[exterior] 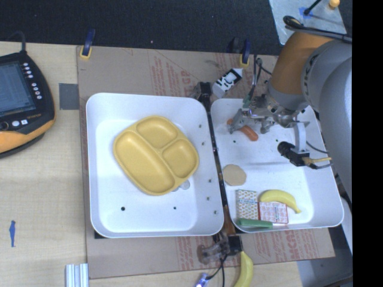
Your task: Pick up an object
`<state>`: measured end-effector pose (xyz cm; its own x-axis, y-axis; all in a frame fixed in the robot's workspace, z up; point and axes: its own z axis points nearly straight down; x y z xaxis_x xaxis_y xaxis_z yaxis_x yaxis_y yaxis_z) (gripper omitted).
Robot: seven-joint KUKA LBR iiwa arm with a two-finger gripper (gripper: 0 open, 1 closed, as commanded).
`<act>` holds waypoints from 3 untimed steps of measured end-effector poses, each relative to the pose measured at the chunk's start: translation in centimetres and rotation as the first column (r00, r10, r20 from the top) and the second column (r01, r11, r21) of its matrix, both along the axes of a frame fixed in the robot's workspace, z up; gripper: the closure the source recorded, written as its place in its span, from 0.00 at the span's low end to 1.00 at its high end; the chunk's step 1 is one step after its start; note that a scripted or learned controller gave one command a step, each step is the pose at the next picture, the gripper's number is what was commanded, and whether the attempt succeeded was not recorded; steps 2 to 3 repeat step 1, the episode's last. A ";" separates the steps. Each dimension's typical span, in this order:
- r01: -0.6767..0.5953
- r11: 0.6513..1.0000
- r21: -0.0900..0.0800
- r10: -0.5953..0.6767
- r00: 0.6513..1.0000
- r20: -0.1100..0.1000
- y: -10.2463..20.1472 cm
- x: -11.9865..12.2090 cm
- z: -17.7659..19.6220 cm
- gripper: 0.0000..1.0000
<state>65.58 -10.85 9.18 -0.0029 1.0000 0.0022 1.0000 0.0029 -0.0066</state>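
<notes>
Over the right bin (323, 217), toward its 11 o'clock corner, the gripper (250, 122) hangs just above an orange carrot (249, 133); whether it is parted or closed cannot be told. A banana (281, 199) lies at 5 o'clock, a divided yellow plate (155, 154) in the left bin (108, 214).

We look down from one fixed camera above the bench (48, 184), tilted at a slant, far enough back to take in both the left bin (96, 178) and the right bin (320, 211). The arm (317, 70) enters from our right side.
</notes>
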 end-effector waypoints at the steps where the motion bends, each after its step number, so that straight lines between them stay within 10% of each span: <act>1: 0.000 1.000 -0.001 0.000 1.000 0.003 -0.7 0.0 0.0 0.00; 3: 0.000 1.000 -0.001 0.000 1.000 0.003 -0.7 0.0 0.0 0.00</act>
